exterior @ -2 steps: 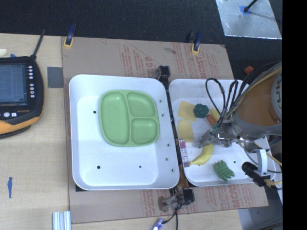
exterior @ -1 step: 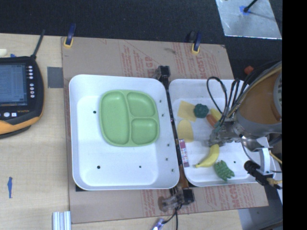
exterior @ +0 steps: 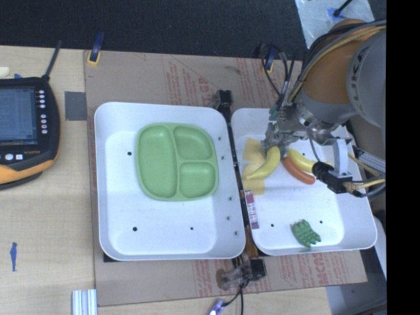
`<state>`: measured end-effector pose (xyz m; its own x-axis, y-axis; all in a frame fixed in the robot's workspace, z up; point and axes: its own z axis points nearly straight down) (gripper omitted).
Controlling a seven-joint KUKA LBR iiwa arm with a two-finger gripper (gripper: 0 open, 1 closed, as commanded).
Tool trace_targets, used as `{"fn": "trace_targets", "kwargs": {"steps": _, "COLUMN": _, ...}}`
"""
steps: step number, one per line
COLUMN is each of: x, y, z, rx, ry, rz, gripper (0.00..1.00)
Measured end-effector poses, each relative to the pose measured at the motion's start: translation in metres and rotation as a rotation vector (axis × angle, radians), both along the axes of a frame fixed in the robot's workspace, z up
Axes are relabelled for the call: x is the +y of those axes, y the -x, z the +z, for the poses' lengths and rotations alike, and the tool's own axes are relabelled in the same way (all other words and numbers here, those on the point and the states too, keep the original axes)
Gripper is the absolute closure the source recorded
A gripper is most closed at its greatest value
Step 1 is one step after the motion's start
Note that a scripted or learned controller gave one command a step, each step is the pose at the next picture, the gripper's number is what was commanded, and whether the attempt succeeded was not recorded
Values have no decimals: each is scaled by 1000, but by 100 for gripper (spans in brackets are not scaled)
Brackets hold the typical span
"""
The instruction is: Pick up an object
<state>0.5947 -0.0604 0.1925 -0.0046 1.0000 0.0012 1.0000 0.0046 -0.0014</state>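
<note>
Reaching in from three o'clock, the gripper (exterior: 275, 144) sits low over the banana (exterior: 262, 165) to grab it; finger spread I cannot tell.

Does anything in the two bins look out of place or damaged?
Nothing looks damaged or spilled. The green plate lies flat in the left bin. The banana, hot dog and green toy lie loose in the right bin, with the gripper over the banana.

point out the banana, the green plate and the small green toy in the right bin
banana (exterior: 264, 167), camera view, middle of its curve.
green plate (exterior: 176, 161), camera view, where its dividers meet.
small green toy (exterior: 305, 233), camera view, its centre.
</note>
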Motion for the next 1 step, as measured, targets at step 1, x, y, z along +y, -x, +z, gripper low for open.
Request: {"fn": "trace_targets", "kwargs": {"steps": 1, "x": 48, "y": 1, "z": 22, "rx": 2, "ry": 0, "rz": 0, "gripper": 100}}
